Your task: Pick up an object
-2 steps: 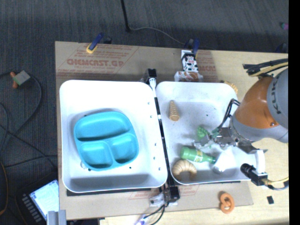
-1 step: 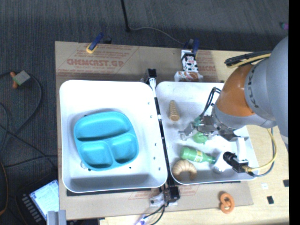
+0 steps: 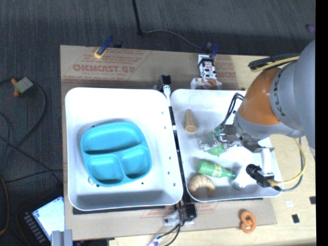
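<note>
Two white bins sit side by side on the desk (image 3: 82,68). Left bin (image 3: 77,106) has a blue divided tray (image 3: 116,153). Right bin (image 3: 205,97) has a small cone (image 3: 190,121) near the top left, a green bottle (image 3: 216,169) lying flat, and a tan croissant-shaped piece (image 3: 202,185) at the near edge. The hand (image 3: 221,140) is low over the bin's middle, just above the bottle, by some green-white clutter. Can't tell its opening or whether it grips anything.
</note>
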`<act>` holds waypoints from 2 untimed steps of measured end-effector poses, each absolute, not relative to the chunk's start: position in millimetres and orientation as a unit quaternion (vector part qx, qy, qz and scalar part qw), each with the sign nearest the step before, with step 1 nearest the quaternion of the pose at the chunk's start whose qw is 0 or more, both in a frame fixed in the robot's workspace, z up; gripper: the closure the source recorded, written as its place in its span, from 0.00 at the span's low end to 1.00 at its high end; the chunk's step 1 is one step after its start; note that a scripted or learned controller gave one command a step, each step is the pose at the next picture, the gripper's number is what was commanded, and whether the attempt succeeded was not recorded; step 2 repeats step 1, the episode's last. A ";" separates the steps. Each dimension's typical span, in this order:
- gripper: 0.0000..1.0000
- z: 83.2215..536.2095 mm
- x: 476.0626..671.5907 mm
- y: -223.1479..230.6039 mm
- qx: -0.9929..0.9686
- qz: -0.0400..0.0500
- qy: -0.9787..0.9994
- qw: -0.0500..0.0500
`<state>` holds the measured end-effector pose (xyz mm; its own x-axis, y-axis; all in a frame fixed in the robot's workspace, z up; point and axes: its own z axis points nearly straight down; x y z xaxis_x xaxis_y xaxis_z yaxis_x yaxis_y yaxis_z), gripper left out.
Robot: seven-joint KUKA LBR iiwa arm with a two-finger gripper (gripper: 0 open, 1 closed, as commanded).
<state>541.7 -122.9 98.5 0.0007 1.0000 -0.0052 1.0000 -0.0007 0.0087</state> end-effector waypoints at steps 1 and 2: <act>1.00 194.8 509.1 -75.5 0.707 0.000 0.707 0.000; 1.00 194.8 509.1 -75.5 0.707 0.000 0.707 0.000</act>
